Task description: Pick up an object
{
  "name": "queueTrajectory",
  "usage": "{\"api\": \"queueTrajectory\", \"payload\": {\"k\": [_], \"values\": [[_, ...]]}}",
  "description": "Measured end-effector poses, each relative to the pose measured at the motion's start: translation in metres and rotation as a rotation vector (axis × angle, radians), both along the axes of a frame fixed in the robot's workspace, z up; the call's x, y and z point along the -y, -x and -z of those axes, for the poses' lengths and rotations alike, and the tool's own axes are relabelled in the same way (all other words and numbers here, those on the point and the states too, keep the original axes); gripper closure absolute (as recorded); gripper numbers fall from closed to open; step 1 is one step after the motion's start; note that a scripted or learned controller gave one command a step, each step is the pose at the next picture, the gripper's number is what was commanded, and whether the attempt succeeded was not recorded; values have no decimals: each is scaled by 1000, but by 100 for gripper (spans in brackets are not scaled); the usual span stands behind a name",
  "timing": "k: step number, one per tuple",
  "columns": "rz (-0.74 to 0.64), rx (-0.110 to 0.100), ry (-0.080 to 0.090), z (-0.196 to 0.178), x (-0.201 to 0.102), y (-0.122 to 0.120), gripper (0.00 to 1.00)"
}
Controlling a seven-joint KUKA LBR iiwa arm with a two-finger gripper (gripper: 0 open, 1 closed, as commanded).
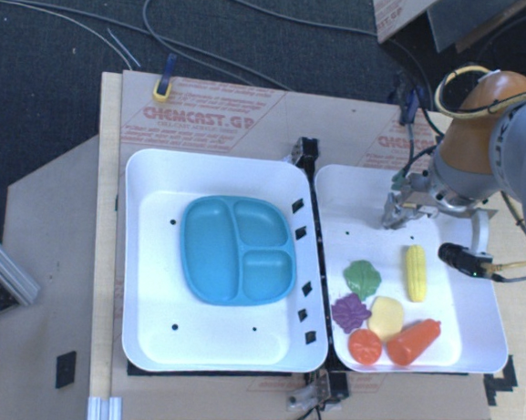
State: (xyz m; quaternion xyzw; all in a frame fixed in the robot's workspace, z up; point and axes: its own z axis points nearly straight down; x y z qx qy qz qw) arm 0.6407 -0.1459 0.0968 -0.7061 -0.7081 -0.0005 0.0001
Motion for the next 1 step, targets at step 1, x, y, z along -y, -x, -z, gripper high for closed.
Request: {"api": "queueTrajectory", "payload": {"k": [1], "values": [[1,5,2,-48,1,-10,100]]}}
